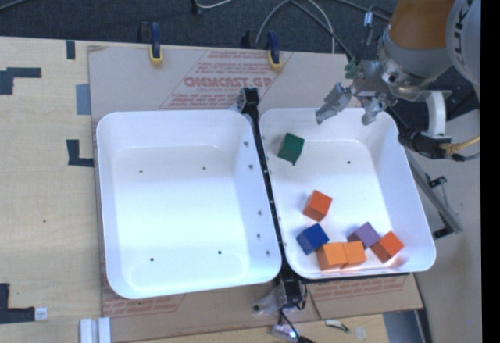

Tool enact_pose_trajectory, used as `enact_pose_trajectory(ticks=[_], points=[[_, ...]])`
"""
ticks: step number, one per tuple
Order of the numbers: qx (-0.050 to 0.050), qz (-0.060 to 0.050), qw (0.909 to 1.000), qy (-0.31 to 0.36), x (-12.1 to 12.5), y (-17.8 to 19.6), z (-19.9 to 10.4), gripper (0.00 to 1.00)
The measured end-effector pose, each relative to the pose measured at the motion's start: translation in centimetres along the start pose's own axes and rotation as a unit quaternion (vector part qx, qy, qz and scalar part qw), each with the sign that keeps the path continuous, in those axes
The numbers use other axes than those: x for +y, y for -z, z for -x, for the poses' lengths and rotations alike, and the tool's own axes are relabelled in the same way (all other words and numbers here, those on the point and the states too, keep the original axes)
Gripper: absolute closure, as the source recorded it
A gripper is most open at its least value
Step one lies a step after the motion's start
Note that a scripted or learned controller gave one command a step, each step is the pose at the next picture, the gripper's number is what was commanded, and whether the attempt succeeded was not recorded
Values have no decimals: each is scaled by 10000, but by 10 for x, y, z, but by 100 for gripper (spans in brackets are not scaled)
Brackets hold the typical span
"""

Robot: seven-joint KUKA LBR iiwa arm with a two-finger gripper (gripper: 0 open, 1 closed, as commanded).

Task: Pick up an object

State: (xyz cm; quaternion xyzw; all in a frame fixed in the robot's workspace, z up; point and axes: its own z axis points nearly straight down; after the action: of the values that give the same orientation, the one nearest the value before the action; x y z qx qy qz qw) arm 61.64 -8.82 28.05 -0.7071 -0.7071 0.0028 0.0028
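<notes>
While the gripper hangs over the far edge of the right bin, its fingers are spread and carry nothing. No pick made yet by the look of it. Nearest candidate: green block, alone toward the bin's far left corner. The rest cluster at the near edge: orange block, blue block, a wide orange piece, purple block, another orange block at the near right corner. Left bin holds no blocks. Left to do: descend, close, lift. Upper arm cut off; whether the wide orange piece is one block or two, hard to say.
</notes>
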Motion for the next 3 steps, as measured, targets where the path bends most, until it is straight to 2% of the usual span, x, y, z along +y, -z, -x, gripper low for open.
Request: enact_pose_trajectory(ticks=[1, 3], points=[[-1, 39, 10000, 2, 1, 4, 0, 0], [1, 20, 10000, 3, -10, -89, 10, 0]])
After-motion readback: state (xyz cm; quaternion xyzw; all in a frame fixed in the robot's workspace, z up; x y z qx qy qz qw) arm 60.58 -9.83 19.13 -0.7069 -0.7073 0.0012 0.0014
